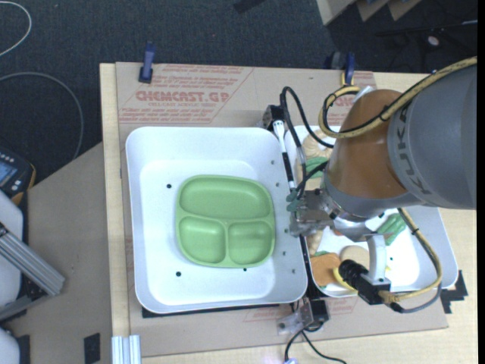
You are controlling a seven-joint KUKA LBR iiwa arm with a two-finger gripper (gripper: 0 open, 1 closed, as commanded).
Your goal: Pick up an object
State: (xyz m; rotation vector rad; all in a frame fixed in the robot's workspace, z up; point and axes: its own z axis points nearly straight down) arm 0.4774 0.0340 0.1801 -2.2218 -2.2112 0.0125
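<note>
The pincer (305, 217) is lowered over the inner edge of the right bin (447, 256); whether it is spread or pressed together cannot be told. Small objects are seen below it: an orange piece (326, 268) and a green piece (392, 228). A green divided tray (225, 220) lies in the left bin (151, 203).

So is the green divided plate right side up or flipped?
Right side up: the green plate shows its three hollowed compartments facing the camera.
</note>
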